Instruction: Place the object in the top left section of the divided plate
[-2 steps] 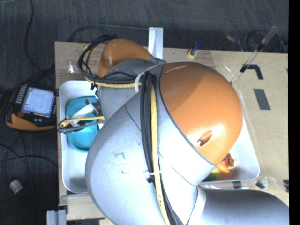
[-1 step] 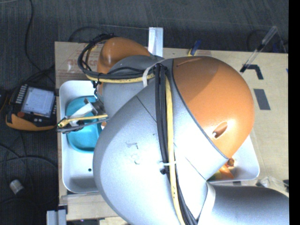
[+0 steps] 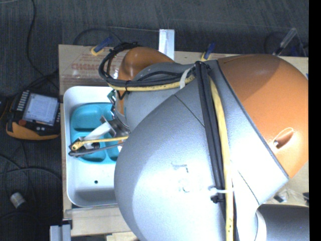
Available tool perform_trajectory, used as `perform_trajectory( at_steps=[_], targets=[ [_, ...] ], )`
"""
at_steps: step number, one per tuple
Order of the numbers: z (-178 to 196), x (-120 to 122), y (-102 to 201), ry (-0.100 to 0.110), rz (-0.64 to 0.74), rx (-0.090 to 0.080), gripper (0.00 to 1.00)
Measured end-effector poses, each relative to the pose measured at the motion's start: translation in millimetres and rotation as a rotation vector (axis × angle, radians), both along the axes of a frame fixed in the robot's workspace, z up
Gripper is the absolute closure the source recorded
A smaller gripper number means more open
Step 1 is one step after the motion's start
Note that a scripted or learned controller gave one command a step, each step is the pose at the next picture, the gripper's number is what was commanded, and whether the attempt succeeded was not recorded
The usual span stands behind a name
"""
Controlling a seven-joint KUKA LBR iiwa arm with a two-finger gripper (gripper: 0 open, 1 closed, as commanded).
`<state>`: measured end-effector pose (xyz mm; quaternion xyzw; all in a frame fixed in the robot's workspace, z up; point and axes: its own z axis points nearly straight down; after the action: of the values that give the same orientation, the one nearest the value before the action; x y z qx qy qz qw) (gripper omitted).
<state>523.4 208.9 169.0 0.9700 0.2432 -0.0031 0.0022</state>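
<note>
A blue divided plate (image 3: 85, 118) lies in the left white bin (image 3: 83, 187), in its upper half. Its top left section (image 3: 83, 115) shows as bare blue. My gripper (image 3: 113, 120) hangs over the plate's right side, at the end of the grey and orange arm (image 3: 210, 149), which comes in from the right. The wrist and arm hide the right part of the plate and whatever is under the gripper. I cannot make out any object between the fingers.
The arm's bulk covers the right bin and most of the bench. Bare white bin floor lies below the plate. Blue clamps (image 3: 103, 45) sit on the bench's back edge. A handheld controller (image 3: 37, 112) lies on the floor to the left.
</note>
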Motion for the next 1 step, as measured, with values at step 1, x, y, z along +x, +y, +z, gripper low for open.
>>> perform_trajectory(
  at_steps=[1],
  targets=[
    [-60.7, 53.1, 18.5, -0.025, -0.103, 0.007, 1.00]
  ],
)
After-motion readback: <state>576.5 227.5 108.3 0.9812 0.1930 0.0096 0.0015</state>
